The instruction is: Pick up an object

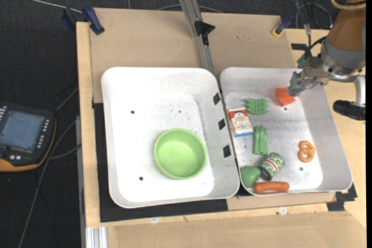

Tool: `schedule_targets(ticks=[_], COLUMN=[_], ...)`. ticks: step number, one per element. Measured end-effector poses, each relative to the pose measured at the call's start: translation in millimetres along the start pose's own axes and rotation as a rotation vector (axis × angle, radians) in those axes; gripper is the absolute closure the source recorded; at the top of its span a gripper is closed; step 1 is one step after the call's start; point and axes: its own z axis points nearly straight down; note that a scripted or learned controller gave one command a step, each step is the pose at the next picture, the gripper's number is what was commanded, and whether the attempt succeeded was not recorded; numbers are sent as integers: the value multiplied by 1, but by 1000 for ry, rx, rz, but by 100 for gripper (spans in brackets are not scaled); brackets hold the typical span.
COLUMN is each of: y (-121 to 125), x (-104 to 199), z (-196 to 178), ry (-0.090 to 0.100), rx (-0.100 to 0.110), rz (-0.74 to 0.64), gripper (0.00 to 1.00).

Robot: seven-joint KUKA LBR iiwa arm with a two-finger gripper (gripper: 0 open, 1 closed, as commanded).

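Note:
In the right bin (325,125) lie several small things. A small orange block (285,97) rests near the far wall. My gripper (296,86) hangs just above and to the right of this block, at its upper corner, and the grey wrist hides the tips. Beside the block lies a bumpy green toy (256,105). A red-and-white carton (239,122) and a green bottle-like piece (260,139) lie nearer the middle. A pretzel (306,151), a small can (271,164), a round green item (250,175) and an orange-red carrot (271,187) sit toward the front.
The left bin (122,96) holds a green bowl (180,153). A metal post (192,3) rises at the back, between the bins. Black clips (224,125) line the bins' shared edge. A handheld pendant (23,135) lies off the bench at left.

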Motion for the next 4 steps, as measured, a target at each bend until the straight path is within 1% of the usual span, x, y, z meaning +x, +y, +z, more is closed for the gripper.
schedule_targets(ticks=[1,2,3,4], y=[5,6,-4,-5], x=[-4,-4,42,92], z=[-63,-77,-70,-76], ry=[0,1,2,2], rx=[-1,3,5,4], rz=[0,0,-3,-4], gripper=[100,100,100,100])
